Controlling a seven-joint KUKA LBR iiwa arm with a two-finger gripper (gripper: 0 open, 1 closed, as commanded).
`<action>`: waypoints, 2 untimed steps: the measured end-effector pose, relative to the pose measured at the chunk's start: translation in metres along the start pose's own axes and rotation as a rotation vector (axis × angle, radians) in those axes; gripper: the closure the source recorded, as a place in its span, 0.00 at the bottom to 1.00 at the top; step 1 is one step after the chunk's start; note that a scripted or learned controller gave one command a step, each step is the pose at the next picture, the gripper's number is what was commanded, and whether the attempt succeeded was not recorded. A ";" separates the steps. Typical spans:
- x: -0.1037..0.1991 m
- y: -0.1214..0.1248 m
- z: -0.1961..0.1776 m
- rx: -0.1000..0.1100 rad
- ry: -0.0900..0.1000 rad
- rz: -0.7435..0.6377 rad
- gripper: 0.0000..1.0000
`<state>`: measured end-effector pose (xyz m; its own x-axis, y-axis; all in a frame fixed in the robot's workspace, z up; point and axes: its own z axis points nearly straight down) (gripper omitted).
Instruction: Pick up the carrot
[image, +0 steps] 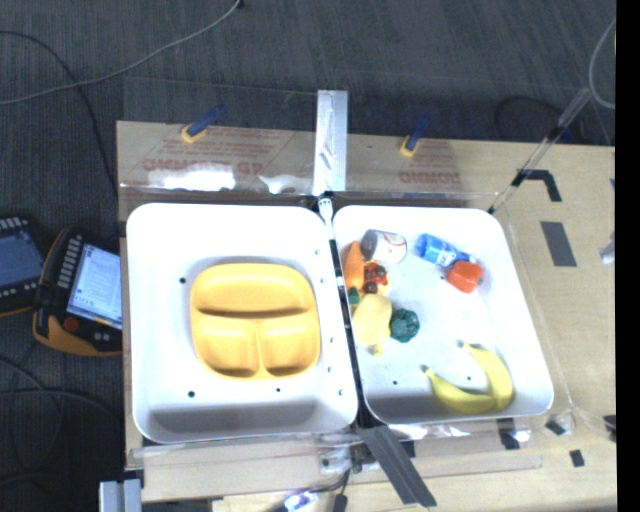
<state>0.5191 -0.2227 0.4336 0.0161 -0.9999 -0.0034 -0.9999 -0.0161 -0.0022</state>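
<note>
The carrot (352, 264) lies against the right bin's (520, 300) left wall, crowded by toys. It awaits picking; the hand's state cannot be told.

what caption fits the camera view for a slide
Carrot at the left wall of the right bin, beside a banana; yellow tray in the left bin.

carrot (353, 264) by right bin's (520, 300) left wall
</note>
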 end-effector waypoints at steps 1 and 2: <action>-0.005 0.034 0.000 0.000 -0.002 -0.515 1.00; -0.015 0.017 0.001 -0.001 -0.002 -1.014 1.00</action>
